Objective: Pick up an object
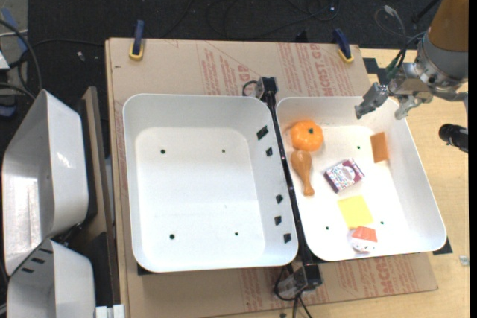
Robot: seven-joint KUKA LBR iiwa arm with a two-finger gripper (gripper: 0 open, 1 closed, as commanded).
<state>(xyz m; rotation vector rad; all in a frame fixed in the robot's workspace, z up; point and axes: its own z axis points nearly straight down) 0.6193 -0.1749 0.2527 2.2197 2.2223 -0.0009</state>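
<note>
Far left: two white plastic tubs [41, 175] stacked off the bench, beside a dark floor strewn with cables. Centre: a brown cardboard-covered bench top [223, 63], printed with faint red lettering, pinned at its far edge by two blue and yellow spring clamps [136, 41]. On it, side by side and touching along a black hinge-like strip: two shallow white bins.

Left white bin [141, 160]: bare white floor with four small dark dots.

Right white bin [421, 190], items from left to right: a tan chicken-drumstick-shaped toy [303, 170] lying lengthwise; just above it and touching its top end, a small orange pumpkin-shaped toy [306, 135]; near the middle, a small purple and white packet [344, 175], tilted; below that, a flat yellow square [355, 211]; at the near edge, a small red and white toy [363, 237]; towards the right wall, an upright flat orange-brown rectangular block [379, 147].

Upper right: grey robot arm with an orange band [451, 30], reaching in from the right. Two-finger metal gripper [387, 103] hovering over the far right corner of the right bin, fingers spread wide apart, nothing between them, well clear of the toys, nearest to the orange-brown block.
</note>
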